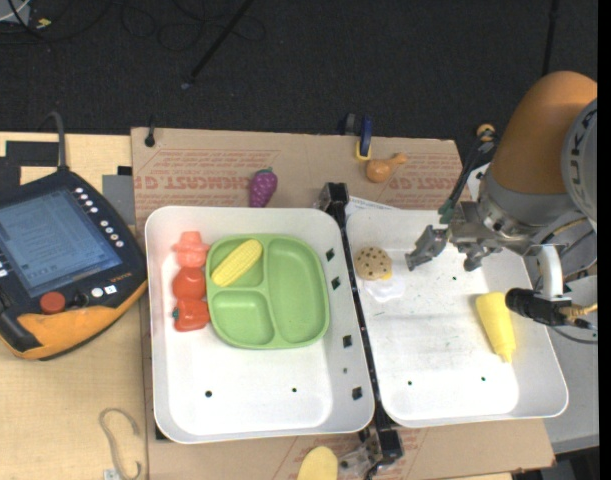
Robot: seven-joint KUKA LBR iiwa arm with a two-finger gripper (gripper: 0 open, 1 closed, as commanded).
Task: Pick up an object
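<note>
Looking down at a slant on two shallow white bins side by side, left bin [185,388] and right bin [455,388]. Hovered over the right bin's upper part: grey two-finger gripper [448,252], fingers spread apart, nothing between them. Lay just left of it: small round speckled tan cookie [373,261]. Rested near the right wall: yellow plastic corn-shaped toy [496,324]. Held in the left bin: green divided plastic plate [270,303] bearing a yellow corn cob [235,261], with a red-orange plastic figure [190,283] touching its left edge.
</note>
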